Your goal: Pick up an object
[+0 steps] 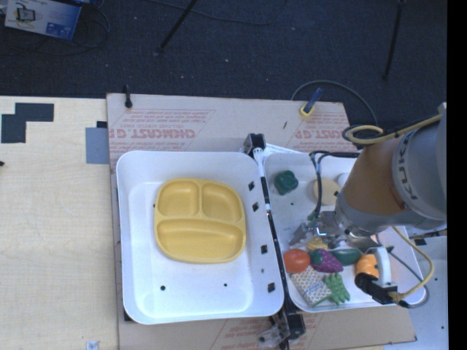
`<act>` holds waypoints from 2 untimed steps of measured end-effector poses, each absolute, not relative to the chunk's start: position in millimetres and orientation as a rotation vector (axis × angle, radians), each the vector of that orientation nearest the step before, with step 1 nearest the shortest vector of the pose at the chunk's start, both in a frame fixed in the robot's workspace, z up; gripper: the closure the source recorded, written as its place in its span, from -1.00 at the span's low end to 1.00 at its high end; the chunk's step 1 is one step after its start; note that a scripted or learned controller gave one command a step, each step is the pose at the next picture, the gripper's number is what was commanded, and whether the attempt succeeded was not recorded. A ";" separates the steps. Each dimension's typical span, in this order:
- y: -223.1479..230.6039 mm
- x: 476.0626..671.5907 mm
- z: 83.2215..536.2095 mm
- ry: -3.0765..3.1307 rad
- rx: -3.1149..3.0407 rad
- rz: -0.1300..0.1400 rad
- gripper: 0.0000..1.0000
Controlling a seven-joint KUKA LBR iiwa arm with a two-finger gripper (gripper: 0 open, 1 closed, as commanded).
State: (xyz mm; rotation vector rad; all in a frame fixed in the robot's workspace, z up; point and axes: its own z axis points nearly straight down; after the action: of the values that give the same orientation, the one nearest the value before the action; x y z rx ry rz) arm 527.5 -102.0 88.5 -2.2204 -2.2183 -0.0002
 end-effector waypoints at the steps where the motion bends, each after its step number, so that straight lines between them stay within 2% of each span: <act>1: -116.1 515.5 88.6 -2.219 -2.222 -0.003 -1.00; 2: -126.7 508.8 88.8 -2.220 -2.222 -0.004 -1.00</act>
State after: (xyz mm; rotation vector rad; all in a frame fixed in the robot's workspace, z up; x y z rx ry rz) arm 508.8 -126.7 88.8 -2.2216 -2.2201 -0.0043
